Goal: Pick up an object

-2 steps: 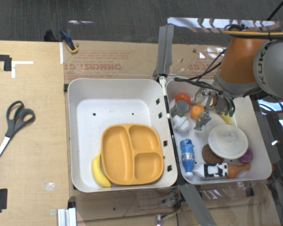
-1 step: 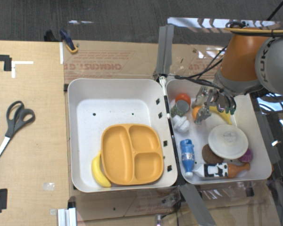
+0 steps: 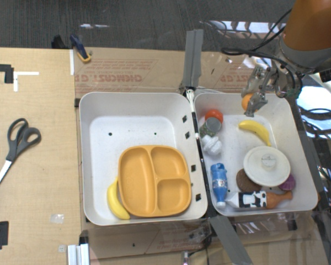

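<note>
1. My worktop (image 3: 38, 192) is pale wood
2. Two white bins sit side by side: left bin (image 3: 94, 148), right bin (image 3: 303, 164)
3. Scissors (image 3: 14, 148) lie left of them
4. Cardboard (image 3: 127, 70) lies behind

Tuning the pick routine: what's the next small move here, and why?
Probably ease the gripper straight down: it hangs over the right bin's far corner, next to an orange object, with nothing seen between its fingers. The yellow banana lies nearer the camera.

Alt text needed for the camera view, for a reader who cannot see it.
A grey and orange robot arm's claw hovers at the far edge of the right bin, beside an orange ball, above a banana, white lid and blue bottle. The left bin holds a yellow divided tray over another banana.
</note>
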`<state>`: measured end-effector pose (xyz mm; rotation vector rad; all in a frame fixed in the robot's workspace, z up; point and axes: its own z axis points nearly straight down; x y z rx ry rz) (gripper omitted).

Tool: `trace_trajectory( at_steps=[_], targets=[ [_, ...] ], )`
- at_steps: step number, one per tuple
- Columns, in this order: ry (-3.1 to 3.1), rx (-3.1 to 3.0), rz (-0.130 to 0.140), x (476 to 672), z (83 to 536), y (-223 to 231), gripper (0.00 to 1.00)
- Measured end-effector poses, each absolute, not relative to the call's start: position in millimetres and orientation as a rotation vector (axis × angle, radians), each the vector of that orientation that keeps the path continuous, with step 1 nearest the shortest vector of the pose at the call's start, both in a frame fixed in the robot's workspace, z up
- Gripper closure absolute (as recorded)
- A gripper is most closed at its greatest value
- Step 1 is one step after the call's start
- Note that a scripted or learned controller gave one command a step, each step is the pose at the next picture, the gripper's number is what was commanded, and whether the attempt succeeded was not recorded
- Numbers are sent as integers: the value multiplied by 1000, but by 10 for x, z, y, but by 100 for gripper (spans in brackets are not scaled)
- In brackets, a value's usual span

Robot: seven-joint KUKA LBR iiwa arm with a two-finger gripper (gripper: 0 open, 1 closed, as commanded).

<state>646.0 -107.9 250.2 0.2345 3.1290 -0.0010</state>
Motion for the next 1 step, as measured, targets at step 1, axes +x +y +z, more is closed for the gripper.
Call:
trace_trajectory(
  at_steps=[1],
  targets=[
    [3110, 442, -1, 6225, 2650, -446, 100]
  ],
)
